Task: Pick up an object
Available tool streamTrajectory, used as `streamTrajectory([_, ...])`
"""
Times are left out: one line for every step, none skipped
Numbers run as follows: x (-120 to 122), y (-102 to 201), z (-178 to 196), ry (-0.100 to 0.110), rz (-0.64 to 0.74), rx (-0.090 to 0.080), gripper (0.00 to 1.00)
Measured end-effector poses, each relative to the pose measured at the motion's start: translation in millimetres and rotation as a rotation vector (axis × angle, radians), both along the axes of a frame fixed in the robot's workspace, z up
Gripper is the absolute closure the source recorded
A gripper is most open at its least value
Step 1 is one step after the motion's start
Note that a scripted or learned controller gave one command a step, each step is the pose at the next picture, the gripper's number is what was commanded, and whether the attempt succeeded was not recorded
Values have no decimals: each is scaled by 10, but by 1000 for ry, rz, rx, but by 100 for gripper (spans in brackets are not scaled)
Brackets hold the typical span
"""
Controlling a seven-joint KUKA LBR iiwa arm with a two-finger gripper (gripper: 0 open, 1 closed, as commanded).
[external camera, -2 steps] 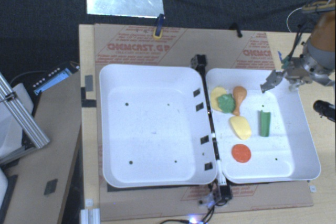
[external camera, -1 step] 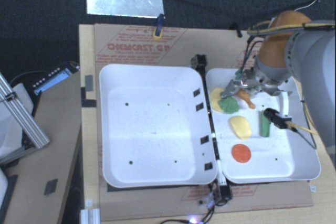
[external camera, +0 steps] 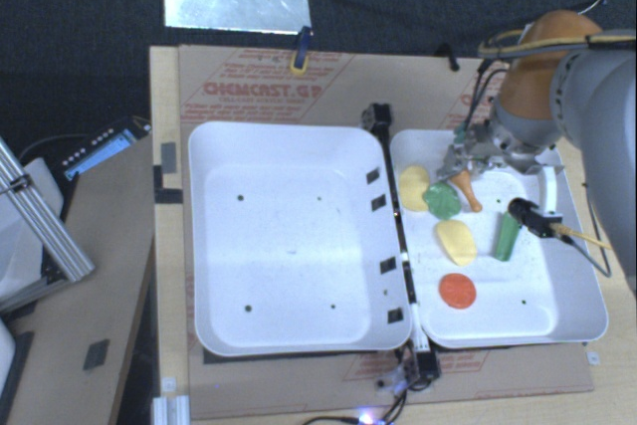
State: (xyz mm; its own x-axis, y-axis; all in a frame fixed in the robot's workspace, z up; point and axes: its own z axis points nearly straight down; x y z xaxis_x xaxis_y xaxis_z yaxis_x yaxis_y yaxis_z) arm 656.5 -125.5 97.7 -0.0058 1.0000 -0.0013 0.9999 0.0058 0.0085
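Jaws (external camera: 460, 166) over right bin (external camera: 577, 314), spread state unreadable. Green lump (external camera: 442, 201) just below: descend straight, avoid orange stick (external camera: 466, 191).

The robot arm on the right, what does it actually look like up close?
The arm is a thick, rounded grey tube with a glossy orange band above the wrist. Thin dark cables run along it down to a small metallic gripper at its tip.
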Motion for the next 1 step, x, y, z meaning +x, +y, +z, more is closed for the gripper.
streamTrajectory([154,743,941,-4,6,3,100])
